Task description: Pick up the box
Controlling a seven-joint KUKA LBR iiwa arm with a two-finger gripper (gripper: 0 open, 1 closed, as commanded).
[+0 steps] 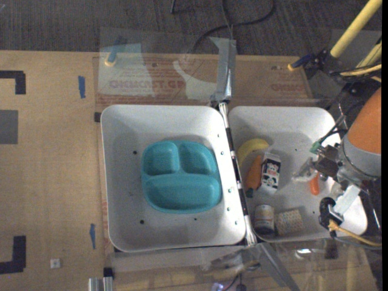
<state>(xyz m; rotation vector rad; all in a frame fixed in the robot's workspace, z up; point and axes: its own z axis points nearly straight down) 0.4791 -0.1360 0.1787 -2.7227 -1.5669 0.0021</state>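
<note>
Box: the box [271,172] stands in my right bin [291,117], near its left wall, tilted a little.
Tool: my tool [332,183] hangs over the bin's right edge; whether it is clenched or released, I cannot tell.
Neighbours: an orange carrot-like piece [254,171] touches the box's left side, a yellow thing [253,147] lies just behind it, a can [264,218] and a tan block [290,221] sit toward the front edge.
Risk: I judge the carrot could get pinched with the box, or the box could tip.
Room: open floor lies to the box's right; the left wall is tight.
Left bin: the left bin [121,126] holds a teal tray [180,177].
</note>
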